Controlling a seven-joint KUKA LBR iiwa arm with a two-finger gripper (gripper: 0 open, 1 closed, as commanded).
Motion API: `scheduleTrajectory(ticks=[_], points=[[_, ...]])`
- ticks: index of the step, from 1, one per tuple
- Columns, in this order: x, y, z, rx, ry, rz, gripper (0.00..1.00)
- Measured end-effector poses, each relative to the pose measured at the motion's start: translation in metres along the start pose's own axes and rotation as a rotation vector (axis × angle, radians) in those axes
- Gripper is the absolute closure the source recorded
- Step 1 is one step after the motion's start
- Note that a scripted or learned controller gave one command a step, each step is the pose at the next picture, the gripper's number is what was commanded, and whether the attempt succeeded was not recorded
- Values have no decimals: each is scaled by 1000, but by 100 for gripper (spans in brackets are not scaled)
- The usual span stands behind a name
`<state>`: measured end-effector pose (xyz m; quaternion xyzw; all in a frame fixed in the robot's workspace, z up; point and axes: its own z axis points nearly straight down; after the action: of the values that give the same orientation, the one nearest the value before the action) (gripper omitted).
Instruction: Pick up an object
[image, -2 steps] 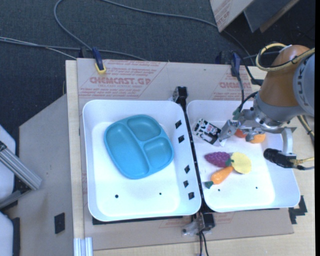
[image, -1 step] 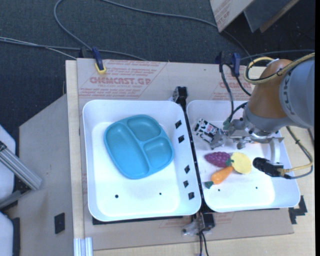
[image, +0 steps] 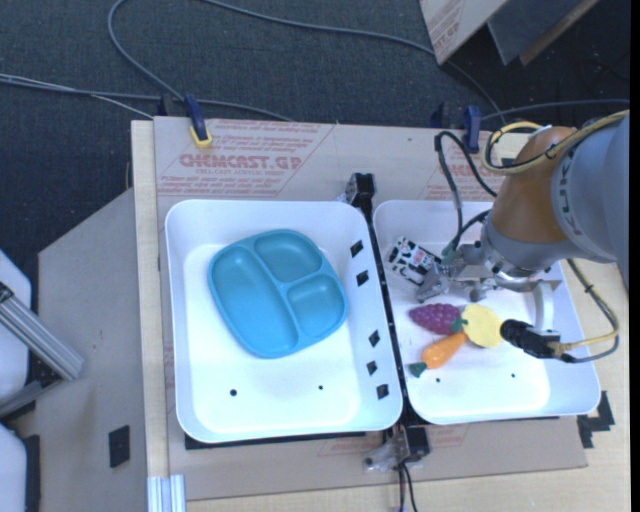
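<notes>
In the right bin (image: 520, 395), a purple bunch of grapes (image: 436, 318) lies beside a yellow fruit (image: 481, 326). An orange carrot (image: 442, 351) with a green top rests just in front of them. A small black-and-white object (image: 409, 256) sits toward the bin's back left. My gripper (image: 450, 280) hangs low over the right bin, just behind the grapes and to the right of the black-and-white object. Nothing shows held in it.
The left bin (image: 200, 395) holds a blue divided plate (image: 277, 290) in its back half. A black-marked divider (image: 372, 300) runs between the two bins. The grey arm with its orange band (image: 530, 205) covers the right bin's back right part.
</notes>
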<state>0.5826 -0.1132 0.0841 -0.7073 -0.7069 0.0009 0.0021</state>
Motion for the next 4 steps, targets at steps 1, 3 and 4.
scheduleTrajectory(ticks=[1,3,4], points=[[0,1,-12,-4,0,1,100],[8,-7,-116,-9,-2,-1,100],[4,0,-162,-10,-3,-3,100]])
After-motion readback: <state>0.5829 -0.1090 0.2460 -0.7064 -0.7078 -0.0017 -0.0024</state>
